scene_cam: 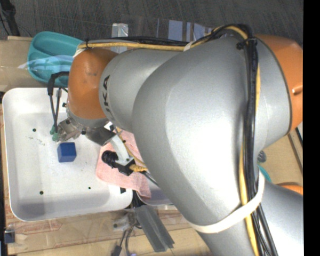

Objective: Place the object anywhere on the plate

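Gripper (69, 128), under the orange wrist band, hangs over the left bin (21, 196); I cannot tell its state, as the wrist hides it. Just below it I see the blue cube (66, 152), small and matte, lying flat on the bin floor. Right of the cube lies a pink cloth (114, 177), partly beneath the grey arm (202, 127), which masks the right bin. Beyond the bin's far rim sits a teal object (48, 52).

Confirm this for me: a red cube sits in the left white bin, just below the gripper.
Wrong colour. The cube is blue, not red, as the camera view shows. It does sit on the floor of the left white bin, just below the gripper.
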`<state>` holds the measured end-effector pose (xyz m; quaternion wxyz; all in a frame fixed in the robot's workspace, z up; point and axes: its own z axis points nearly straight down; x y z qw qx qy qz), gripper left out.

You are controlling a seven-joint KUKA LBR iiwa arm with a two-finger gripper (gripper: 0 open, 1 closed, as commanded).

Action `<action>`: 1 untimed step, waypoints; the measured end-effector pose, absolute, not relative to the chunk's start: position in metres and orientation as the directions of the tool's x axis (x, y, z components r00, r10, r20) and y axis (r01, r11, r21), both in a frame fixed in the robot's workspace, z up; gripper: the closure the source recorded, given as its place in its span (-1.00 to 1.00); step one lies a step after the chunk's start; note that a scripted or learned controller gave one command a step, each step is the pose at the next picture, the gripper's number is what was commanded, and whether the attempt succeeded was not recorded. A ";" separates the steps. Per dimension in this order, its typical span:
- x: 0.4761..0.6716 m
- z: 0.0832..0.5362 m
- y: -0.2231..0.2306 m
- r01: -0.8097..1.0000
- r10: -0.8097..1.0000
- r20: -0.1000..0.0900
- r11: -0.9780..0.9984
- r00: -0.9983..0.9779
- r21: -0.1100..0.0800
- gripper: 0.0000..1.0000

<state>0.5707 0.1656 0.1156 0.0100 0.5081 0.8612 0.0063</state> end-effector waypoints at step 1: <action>0.571 0.155 0.164 0.807 0.807 0.000 0.591 -0.591 -0.001 1.00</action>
